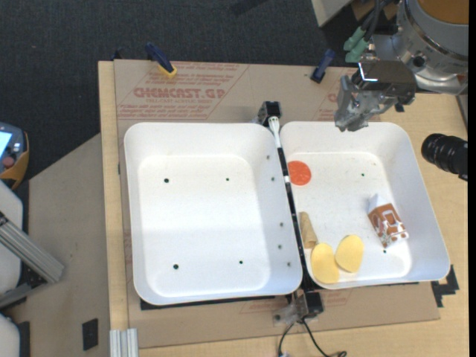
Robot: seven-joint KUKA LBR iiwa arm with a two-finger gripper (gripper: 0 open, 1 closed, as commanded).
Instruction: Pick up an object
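Objects lie in the right bin; the gripper hangs above its far rim, jaws' state unclear.

You are looking at an evenly lit scene from overhead: the two white bins read bright, close to washed out on their flat floors, while the dark floor at the upper left of the frame stays dim and grainy. A soft shadow band crosses the lower half of the left bin. Focus is fair at centre; the arm at the upper right looks slightly soft. Small items cast short, faint shadows.
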